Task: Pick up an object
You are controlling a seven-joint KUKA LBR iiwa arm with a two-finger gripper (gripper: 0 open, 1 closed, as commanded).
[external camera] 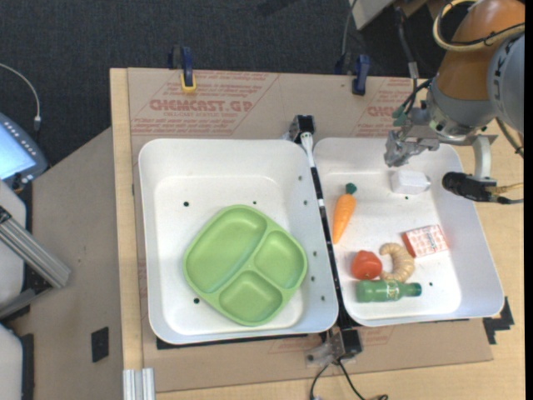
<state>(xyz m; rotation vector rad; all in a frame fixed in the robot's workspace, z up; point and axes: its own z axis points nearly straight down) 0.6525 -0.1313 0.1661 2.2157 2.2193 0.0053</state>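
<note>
My gripper [404, 153] hangs over the far end of the right bin [479, 252], just above and behind a small white block [410, 182]. Nothing shows in its grasp. Closer to the camera in the same bin lie an orange carrot [343, 212], a red-and-white box [425, 241], a red tomato [366, 264], a beige curved piece [400, 259] and a green bottle [388, 291] on its side.
The left bin [158, 223] holds a green divided plate [244, 263]. A black-headed brush [306, 144] with a white handle lies along the rim between the two bins. Blue clamps [186, 61] stand at the bench's far edge.
</note>
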